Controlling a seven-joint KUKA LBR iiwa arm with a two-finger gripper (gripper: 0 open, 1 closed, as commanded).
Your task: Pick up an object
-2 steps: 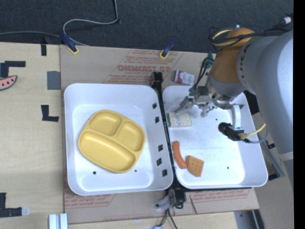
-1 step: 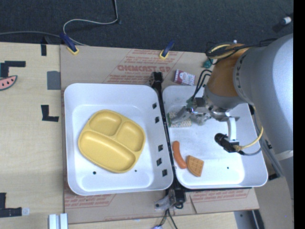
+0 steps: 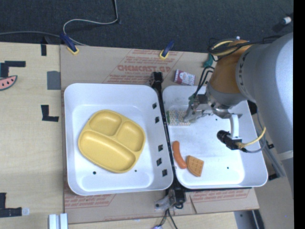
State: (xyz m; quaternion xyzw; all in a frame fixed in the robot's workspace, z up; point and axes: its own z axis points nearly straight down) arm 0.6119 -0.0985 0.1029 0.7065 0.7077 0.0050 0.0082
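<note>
Clearly we have our gripper (image 3: pixel 190 114) lowered into the upper left part of the right-hand shallow white bin (image 3: pixel 248 173), right over a small pale speckled flat thing (image 3: pixel 177 117) that lies against that bin's left wall, though whether the jaws are apart or together we cannot tell. We judge that piece to be light and thin, awkward to pinch unless we catch it across its narrow edges. Nearer the front lie an orange sausage-shaped toy (image 3: pixel 178 155) and a tan waffle-patterned wedge (image 3: pixel 195 165), just beside each other, both likely light, rigid plastic; we would take the sausage across its middle.
</note>
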